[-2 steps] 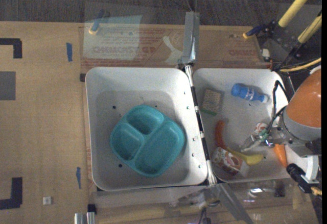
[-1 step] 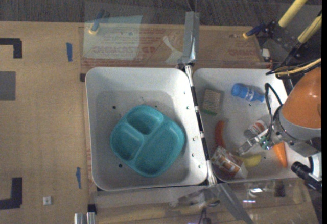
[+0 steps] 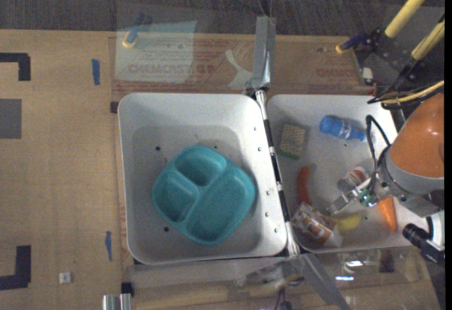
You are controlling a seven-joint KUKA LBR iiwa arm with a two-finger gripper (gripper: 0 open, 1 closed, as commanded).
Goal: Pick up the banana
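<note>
Bins [image 3: 141, 118] on bench [image 3: 56, 160] (perhaps plywood)

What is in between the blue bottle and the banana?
In the camera view, the gripper sits between the blue bottle and the banana, just above the banana. White bin floor shows around it.

Banana [image 3: 347, 219] hemmed in — snack packet [image 3: 313, 224] left, carrot [image 3: 388, 212] right.

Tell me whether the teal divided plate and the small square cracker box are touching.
Apart. The camera view shows the teal divided plate in the left bin and the small square cracker box in the right bin, with both bins' walls between them.
</note>
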